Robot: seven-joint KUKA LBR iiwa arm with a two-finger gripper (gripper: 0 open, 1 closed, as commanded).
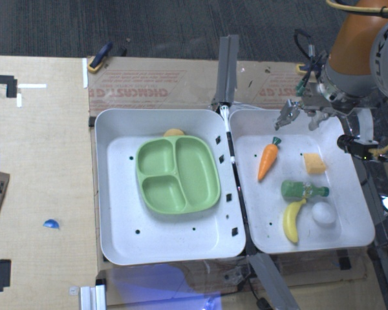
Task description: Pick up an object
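The right bin (349,237) holds an orange carrot (267,161), a yellow block (315,164), a green bottle (302,190) lying on its side, a banana (291,221) and a white ball (323,213). My gripper (302,116) hangs over the bin's far edge, up and to the right of the carrot's green top. Its two fingers stand apart, open, with nothing between them. The arm's orange band (359,34) rises behind it at the upper right.
The left bin (116,231) holds a green divided plate (178,174) with a small yellow thing (174,133) peeking out behind its far rim. A grey post (227,70) stands at the back between the bins. Cardboard (149,82) lies behind the left bin.
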